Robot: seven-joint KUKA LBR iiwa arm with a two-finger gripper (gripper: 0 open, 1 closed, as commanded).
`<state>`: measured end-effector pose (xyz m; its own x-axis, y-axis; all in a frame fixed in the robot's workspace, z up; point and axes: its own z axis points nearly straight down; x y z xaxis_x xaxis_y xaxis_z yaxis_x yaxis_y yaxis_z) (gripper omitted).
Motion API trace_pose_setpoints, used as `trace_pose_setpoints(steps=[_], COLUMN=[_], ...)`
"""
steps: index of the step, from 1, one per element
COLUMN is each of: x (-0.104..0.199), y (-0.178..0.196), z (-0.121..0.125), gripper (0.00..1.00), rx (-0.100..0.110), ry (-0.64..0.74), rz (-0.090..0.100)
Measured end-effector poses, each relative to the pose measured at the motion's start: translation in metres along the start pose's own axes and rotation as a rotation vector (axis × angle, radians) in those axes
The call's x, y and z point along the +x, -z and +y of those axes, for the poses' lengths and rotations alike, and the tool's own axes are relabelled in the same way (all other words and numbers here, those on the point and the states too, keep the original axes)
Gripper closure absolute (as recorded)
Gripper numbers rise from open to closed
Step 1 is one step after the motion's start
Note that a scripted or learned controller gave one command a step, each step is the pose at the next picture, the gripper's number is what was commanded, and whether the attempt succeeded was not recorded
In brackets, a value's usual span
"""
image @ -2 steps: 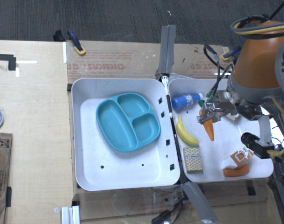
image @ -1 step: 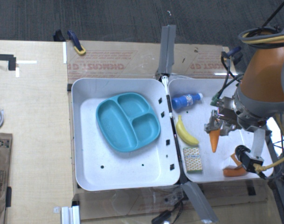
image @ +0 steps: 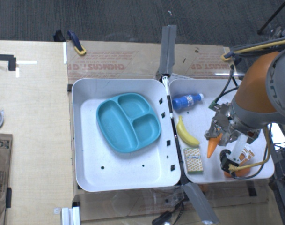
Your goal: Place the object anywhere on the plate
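Note:
A blue plate (image: 128,122) with three compartments lies in the left bin (image: 86,168). Over the right bin (image: 198,89), my gripper (image: 218,137) is shut on the thick upper end of an orange carrot (image: 211,148). The carrot points down and a little left, beside the banana. Plate and gripper are well apart, with the wall between the bins in between.
The right bin also holds a blue bottle (image: 186,101) at the back, a yellow banana (image: 185,133) by the left wall, a small speckled box (image: 193,161) at the front, and an orange item (image: 243,170) at the front right. A grey post (image: 168,50) stands behind the bins.

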<state>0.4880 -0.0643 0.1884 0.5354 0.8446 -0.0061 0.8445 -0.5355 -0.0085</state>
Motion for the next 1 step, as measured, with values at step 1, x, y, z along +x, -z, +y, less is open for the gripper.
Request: trace_pose_setpoints(steps=[1], x=[-0.0085], y=[0.076], z=[0.0328], gripper=[1.0], rx=[-0.003], ry=[-0.206], rz=[0.001])
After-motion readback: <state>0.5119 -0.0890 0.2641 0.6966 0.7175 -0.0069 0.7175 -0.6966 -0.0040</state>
